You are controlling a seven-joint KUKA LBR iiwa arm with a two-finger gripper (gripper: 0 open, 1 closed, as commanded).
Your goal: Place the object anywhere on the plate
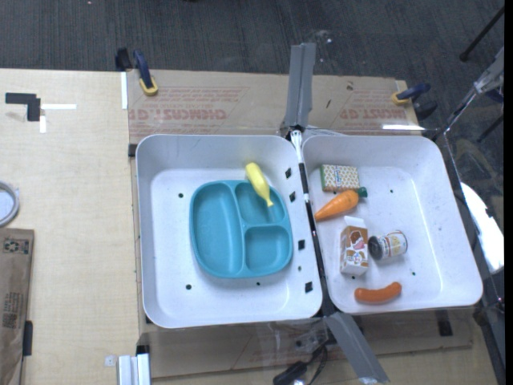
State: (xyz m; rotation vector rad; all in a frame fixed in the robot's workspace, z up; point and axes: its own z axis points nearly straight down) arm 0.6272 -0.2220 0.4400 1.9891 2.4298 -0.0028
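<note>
Already the yellow plastic banana (258, 184) lies across the far rim of the blue three-compartment plate (240, 229) in the left white bin (152, 239) (barely on), so a nudge could roll it off; the end effector's state I cannot tell.
</note>
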